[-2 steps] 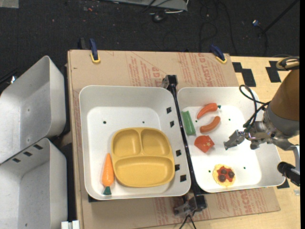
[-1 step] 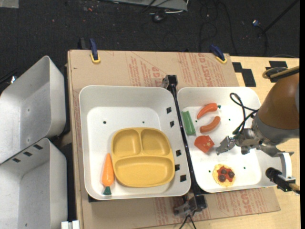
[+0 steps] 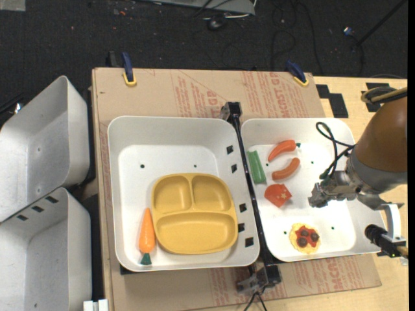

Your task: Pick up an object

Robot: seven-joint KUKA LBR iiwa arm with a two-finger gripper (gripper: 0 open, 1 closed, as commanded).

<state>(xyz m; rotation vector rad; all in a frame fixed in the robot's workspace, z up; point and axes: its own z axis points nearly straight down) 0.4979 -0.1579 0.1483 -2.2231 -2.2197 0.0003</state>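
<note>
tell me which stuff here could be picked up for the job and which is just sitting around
Job, candidates near the hand in the right bin:
- red chilli
- sausage
- strawberry
- small pizza
- green stick

Lying about, in the left bin:
- yellow divided plate
- carrot

Your left bin [image 3: 123, 173] holds a tray [image 3: 193, 214], carrot [image 3: 147, 232] beside it; your right bin [image 3: 337, 238] holds the other foods.
</note>
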